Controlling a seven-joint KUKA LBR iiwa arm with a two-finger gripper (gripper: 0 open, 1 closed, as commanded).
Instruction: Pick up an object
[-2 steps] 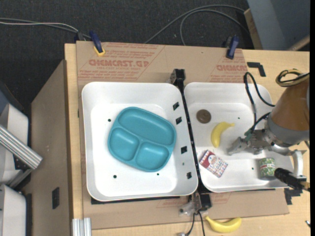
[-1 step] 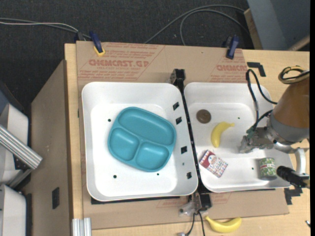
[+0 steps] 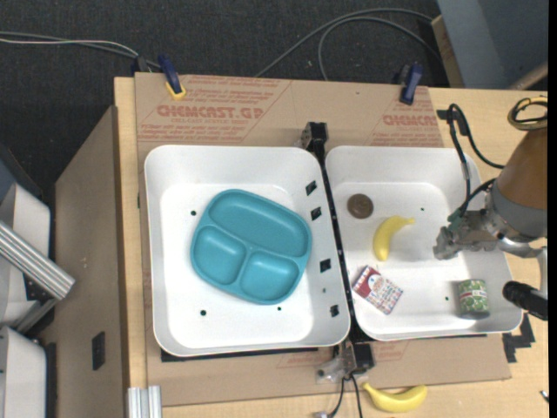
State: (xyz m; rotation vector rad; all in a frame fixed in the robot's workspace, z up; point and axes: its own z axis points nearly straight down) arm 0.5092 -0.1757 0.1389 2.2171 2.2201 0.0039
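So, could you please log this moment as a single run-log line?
hand: over right bin, near its right wall | in bin: banana, can, packet, brown disc | left bin: blue tray

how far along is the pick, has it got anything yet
Done: the gripper has reached the right bin, at its right side. In hand: nothing visible between its fingers. Left: the whole grasp. The banana, brown disc, small packet and green can all lie on the bin floor.

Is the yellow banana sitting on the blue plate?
No, the banana lies in the right bin, while the blue plate sits alone in the left bin.
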